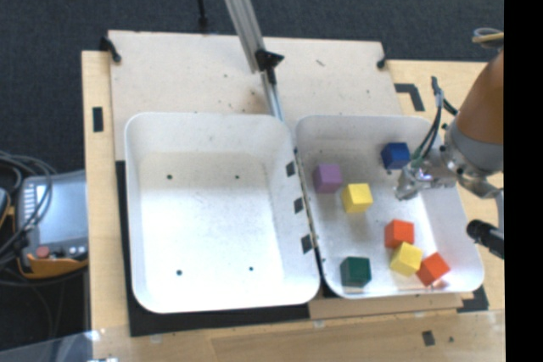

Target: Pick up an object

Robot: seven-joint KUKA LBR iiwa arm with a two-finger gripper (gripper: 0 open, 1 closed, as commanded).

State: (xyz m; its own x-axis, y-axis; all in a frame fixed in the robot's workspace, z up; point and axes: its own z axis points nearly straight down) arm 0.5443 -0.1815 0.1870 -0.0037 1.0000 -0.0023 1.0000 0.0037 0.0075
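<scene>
The right bin (338, 130) holds several small blocks: a purple one (328, 176), a yellow one (357, 197), a blue one (394, 155), an orange one (399, 232), a second yellow one (406, 258), a red-orange one (433, 268) and a dark green one (355, 270). My gripper (410, 183) hangs over the bin's right part, just below and right of the blue block and above the orange one. I see no block between its fingers.
The left bin (144, 182) lies beside the right one. A slanted aluminium post (240, 0) rises behind the bins. A grey device with cables (47, 220) sits off the bench's left edge.
</scene>
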